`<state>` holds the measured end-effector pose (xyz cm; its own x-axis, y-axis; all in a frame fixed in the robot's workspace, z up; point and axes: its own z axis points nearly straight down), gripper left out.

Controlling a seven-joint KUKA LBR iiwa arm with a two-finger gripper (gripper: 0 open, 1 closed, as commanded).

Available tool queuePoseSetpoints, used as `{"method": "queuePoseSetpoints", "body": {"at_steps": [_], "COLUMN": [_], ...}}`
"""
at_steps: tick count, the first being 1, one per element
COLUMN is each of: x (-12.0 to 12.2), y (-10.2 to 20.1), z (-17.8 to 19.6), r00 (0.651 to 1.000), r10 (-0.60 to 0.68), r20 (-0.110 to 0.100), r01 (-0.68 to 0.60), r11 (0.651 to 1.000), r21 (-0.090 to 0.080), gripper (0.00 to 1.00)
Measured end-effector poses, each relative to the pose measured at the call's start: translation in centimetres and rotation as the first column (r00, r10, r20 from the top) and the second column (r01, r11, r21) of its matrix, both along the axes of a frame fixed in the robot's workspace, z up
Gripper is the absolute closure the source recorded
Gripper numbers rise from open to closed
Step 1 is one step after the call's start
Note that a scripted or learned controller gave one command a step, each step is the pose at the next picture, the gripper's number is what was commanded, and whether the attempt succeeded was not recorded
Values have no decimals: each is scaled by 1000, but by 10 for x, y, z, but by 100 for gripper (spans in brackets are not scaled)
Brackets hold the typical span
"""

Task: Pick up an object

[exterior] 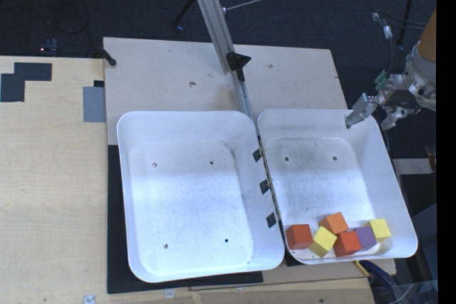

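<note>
Several small blocks lie bunched in the near right corner of the right bin (313, 126): a red block (299, 236), an orange block (333, 223), a yellow block (323, 241), another red block (348, 243), a purple block (365, 237) and a second yellow block (380, 228). My gripper (372, 116) hangs over the far right rim of that bin, well away from the blocks. Its fingers (356, 114) are spread apart and open, with nothing between them.
The left bin (187, 126) stands beside the right one, with black clips along the shared wall. A slanted aluminium rail (214, 18) rises from behind the gap between the bins. Light wooden bench surface lies to the left.
</note>
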<state>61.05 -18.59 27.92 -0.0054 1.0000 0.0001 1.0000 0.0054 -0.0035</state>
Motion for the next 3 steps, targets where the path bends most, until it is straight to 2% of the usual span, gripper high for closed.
{"method": "queuePoseSetpoints", "body": {"at_steps": [1,2,3], "x": [42,-67,-92], "y": [39,15,14], "z": [152,42,-27], "r00": [1000,1000,1000], "r10": [-2,-10,-7], "r20": [11,-9,-7], "r01": [2,10,7], "r11": [1000,1000,1000], "r21": [-1,2,2], "gripper": [0,0,0]}}
